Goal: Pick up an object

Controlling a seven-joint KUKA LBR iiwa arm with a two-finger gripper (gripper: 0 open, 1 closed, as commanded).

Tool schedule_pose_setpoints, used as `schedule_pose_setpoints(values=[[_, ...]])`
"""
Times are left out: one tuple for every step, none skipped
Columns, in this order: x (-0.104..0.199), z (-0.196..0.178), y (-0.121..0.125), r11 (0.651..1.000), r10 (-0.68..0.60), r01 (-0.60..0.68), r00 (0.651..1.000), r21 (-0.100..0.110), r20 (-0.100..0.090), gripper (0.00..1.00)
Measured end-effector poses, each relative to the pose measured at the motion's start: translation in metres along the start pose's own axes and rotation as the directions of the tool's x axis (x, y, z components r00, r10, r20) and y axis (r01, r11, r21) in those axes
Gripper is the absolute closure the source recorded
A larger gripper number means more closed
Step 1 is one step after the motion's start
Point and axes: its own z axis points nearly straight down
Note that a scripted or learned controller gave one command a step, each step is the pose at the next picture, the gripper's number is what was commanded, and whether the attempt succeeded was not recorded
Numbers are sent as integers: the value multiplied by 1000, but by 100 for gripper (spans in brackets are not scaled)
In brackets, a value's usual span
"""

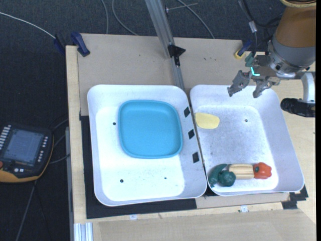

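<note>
**Targets lay nearer and to the left of my tool**

The yellow piece (pixel 207 120) rested flat against the left wall of the right bin (pixel 288 149), its long axis running left to right. It was the closest object to my tool (pixel 249 87), lying down and to the left of it. Farther off, in the near corner, a green lump (pixel 222 177), a tan stick (pixel 241 171) and a red piece (pixel 262 170) sat touching in a row. My tool hung above the bin's far rim, fingers spread apart, gripping nothing. The left bin (pixel 103 149) held a blue plate (pixel 150 129), well apart.
</note>
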Motion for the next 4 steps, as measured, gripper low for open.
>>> schedule_pose_setpoints(values=[[0, 0, 0, 1000, 0, 0, 1000, 0, 0, 0], [5, 44, -4, 1000, 0, 0, 1000, 4, 0, 0], [0, 105, -4, 1000, 0, 0, 1000, 5, 0, 0], [-1, 147, -4, 1000, 0, 0, 1000, 4, 0, 0]])
